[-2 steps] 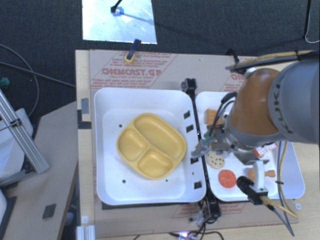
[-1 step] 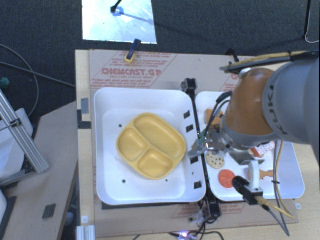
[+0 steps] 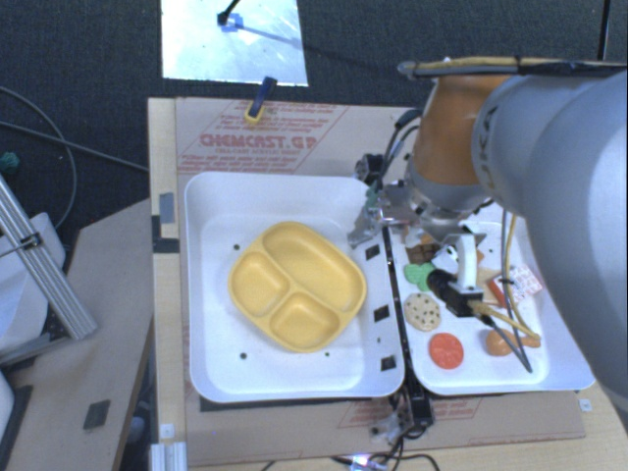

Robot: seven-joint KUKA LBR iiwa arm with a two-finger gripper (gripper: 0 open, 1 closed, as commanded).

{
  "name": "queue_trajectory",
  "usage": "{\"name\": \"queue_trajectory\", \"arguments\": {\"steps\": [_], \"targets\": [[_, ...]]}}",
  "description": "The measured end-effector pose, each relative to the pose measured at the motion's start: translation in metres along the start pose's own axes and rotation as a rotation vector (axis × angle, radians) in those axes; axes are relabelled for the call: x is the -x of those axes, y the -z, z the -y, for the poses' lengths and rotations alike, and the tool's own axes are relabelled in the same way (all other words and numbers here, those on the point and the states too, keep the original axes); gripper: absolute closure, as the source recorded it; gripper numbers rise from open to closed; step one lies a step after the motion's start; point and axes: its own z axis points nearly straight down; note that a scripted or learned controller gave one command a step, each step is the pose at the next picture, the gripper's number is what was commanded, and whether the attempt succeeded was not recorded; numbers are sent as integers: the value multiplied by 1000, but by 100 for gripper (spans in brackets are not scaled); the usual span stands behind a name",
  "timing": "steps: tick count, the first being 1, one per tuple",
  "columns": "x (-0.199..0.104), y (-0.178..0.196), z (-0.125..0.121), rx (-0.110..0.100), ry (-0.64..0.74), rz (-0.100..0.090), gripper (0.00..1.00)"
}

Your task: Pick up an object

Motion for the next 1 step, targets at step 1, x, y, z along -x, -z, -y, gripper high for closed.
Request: {"name": "queue_trajectory", "arguments": {"steps": [1], "targets": [[1, 10, 4, -6, 3, 0, 100]]}}
